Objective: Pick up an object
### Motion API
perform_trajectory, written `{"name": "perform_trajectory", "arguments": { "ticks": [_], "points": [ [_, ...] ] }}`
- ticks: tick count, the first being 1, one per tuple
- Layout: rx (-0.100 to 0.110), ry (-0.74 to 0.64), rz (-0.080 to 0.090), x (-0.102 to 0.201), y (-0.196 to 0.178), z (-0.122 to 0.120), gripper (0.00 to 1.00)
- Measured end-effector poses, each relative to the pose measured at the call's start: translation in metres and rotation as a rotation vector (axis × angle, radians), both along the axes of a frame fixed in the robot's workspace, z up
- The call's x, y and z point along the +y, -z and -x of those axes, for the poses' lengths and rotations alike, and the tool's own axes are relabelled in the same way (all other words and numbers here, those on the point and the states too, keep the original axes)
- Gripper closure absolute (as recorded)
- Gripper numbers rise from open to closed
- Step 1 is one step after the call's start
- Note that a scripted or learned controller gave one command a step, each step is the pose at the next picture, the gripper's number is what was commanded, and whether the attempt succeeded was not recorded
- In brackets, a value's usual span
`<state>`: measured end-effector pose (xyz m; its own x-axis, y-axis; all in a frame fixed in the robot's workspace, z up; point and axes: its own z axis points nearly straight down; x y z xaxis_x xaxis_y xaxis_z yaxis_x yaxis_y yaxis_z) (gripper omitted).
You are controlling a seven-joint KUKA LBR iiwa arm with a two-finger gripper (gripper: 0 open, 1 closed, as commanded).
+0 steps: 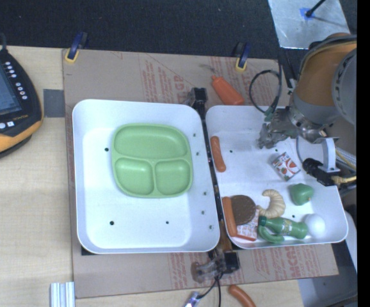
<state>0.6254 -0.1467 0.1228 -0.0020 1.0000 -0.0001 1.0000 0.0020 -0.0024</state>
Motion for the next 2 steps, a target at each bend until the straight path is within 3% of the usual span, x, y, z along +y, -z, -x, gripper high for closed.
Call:
{"name": "perform_trajectory", "arguments": {
  "ticks": [1, 2],
  "points": [
    [0.0, -0.001, 0.0, -0.053, 0.017, -0.027, 1.0],
    [-0.002, -0.003, 0.0, -0.065, -0.061, -0.032, 1.0]
  ]
}}
